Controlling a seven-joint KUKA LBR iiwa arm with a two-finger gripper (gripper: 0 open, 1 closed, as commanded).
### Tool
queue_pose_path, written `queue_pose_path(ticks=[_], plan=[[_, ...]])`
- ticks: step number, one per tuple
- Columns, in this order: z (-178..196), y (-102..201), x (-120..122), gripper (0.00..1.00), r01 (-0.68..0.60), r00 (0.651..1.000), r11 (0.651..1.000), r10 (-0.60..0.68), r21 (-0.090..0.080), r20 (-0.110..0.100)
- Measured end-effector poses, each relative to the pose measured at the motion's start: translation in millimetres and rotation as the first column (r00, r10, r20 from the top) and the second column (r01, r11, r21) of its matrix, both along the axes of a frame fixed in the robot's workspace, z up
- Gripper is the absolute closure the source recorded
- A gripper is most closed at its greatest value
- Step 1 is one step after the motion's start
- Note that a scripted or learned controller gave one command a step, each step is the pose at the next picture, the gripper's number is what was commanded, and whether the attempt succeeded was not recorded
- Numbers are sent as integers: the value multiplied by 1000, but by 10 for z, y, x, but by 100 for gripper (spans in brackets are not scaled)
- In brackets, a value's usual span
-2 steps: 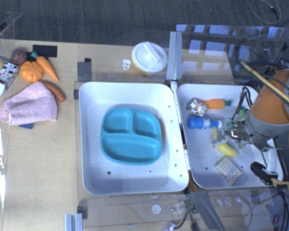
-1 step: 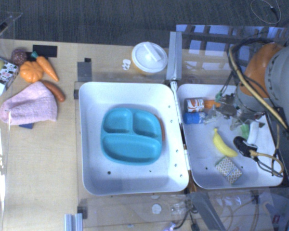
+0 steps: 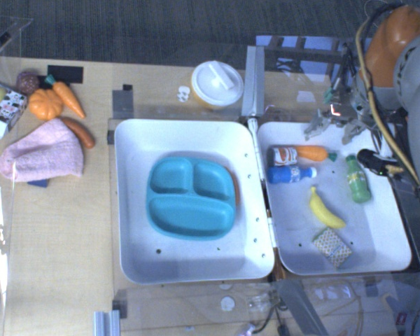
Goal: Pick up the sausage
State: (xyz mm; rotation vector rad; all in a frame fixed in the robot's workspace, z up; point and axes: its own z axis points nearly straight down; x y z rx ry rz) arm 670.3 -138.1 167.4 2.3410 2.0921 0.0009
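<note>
Brown-red and finger-shaped, the sausage (image 3: 80,133) lies out on the bare worktop well to the left of both bins, touching the lower right edge of a pink cloth (image 3: 40,156) and just below a carrot (image 3: 71,98) and a small pumpkin (image 3: 45,104). I judge it to be the sausage by its colour and shape. The tool (image 3: 334,127) hangs over the far edge of the right bin (image 3: 399,257), with its fingers spread apart and nothing between them. So the task looks not yet begun: no grasp has been made, and the whole reach, close and lift are left. Under the tool in the right bin lie a second carrot (image 3: 311,152), a small can (image 3: 285,155), a blue bottle (image 3: 292,174), a green bottle (image 3: 358,180), a banana (image 3: 325,210) and a sponge (image 3: 332,247), none of them the target. Between tool and sausage stands the left bin (image 3: 126,257), holding a blue divided tray (image 3: 192,196); its rims and the ridge where the bins meet would have to be crossed. Around the sausage there is open worktop on its right side, towards the left bin's wall, while the cloth crowds its left, so the fingers may snag fabric.
</note>
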Motion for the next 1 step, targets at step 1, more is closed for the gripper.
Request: queue_pose_path(ticks=[1], plan=[[-474, 114, -502, 0, -194, 981, 981, 194, -9, 27]])
